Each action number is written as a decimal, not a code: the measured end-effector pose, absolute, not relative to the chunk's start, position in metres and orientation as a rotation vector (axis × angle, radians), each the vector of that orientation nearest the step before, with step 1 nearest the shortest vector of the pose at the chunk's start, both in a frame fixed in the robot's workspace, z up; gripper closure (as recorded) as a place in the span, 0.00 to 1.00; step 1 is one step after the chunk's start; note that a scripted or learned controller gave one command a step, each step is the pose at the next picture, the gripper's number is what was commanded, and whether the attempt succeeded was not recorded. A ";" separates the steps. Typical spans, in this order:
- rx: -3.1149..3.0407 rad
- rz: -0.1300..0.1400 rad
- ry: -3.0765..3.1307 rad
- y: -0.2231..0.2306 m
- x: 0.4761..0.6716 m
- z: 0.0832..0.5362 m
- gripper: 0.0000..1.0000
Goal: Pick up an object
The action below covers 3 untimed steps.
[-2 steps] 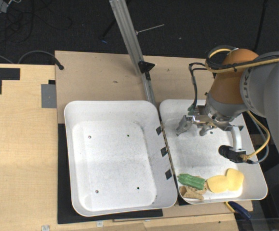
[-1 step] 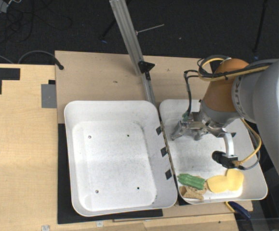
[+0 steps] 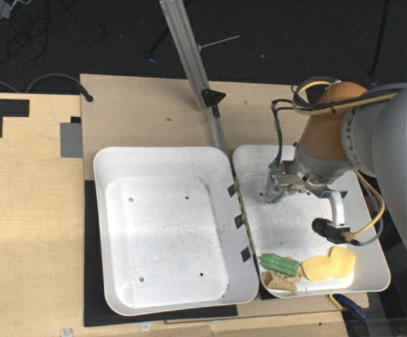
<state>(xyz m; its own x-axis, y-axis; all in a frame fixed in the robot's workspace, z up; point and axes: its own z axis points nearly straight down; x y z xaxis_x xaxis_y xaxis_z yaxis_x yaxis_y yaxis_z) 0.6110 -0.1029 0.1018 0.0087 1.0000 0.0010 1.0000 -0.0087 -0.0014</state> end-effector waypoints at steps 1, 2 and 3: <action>-2.221 -0.003 -2.224 -0.096 0.609 0.161 1.00; -2.223 -0.004 -2.224 -0.095 0.620 0.216 1.00; -2.224 -0.003 -2.224 -0.097 0.621 0.270 1.00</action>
<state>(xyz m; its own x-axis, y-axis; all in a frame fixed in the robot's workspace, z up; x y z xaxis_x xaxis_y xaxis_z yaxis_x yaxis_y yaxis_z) 0.6208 -0.0971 0.2696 -0.0001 1.0000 -0.0007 1.0000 0.0001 0.0038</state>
